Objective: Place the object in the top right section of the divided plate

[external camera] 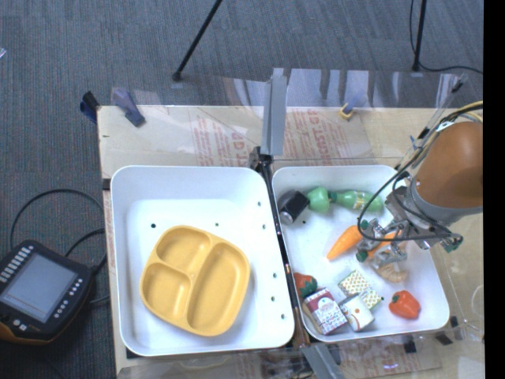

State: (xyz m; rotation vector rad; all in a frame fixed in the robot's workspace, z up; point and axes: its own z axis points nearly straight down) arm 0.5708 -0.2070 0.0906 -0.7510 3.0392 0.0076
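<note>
Gripper (392,247) hovers seemingly just right of the toy carrot (345,242).

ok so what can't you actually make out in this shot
- End effector, camera view: cables and the arm's wrist cover it, so whether it grips anything is unclear.
- Beige item under it: partly hidden, too blurred to identify.
- Small cartons: print too small to read.
- Red toy: half behind the bin wall.

Teach pendant (35,289) on floor, left of bench. Tripod legs (202,31) stand far behind. Grey carpet (95,38) all around.
</note>
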